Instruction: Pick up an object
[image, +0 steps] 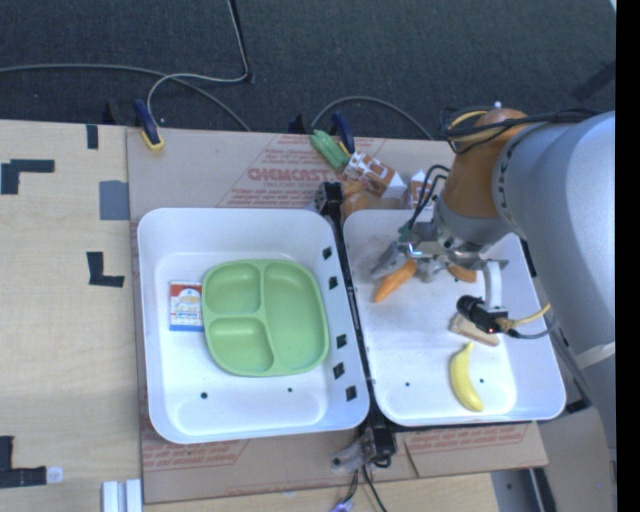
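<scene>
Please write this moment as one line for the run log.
arm: over right bin | gripper: at carrot | banana: right bin, untouched | green plate: left bin

grey arm from the right, orange-banded wrist bent down, gripper low

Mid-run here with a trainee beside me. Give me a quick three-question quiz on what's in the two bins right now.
1. True or false: the green divided plate lies in the left bin.
2. Which item lies nearest the front edge of the right bin? A) the banana B) the carrot C) the small card
3. Fill in: the carrot lies just below the ______, which is down in the right bin.

Key
1. True.
2. A; the banana lies near the front, the carrot near the back, and the card is in the left bin beside the plate.
3. gripper.
</scene>
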